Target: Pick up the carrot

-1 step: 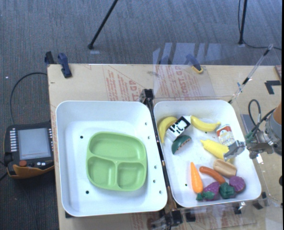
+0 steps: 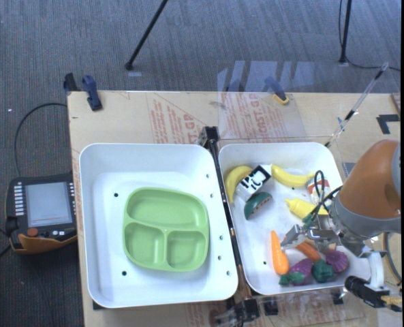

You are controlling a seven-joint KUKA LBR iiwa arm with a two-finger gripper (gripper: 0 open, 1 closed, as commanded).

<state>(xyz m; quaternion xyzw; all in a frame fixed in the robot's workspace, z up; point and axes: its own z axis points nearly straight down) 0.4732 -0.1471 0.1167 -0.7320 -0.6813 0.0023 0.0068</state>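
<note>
— Nothing lifted yet? Where is the carrot [image 2: 278, 253]?
— Lying in the right bin [image 2: 256, 278], near its front edge. The pincer [image 2: 296, 237] hovers just beside it, spread and gripping nothing. Grasp and lift remain.

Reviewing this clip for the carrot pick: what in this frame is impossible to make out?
- Gripper, camera view: too small and cluttered to tell how it is set, or whether it touches the carrot.
- Orange piece beside the gripper: partly covered by it, so its kind is unclear.
- Arm: cut off by the right edge.
- Purple and green toys at the right bin's near rim: too small to name.
</note>
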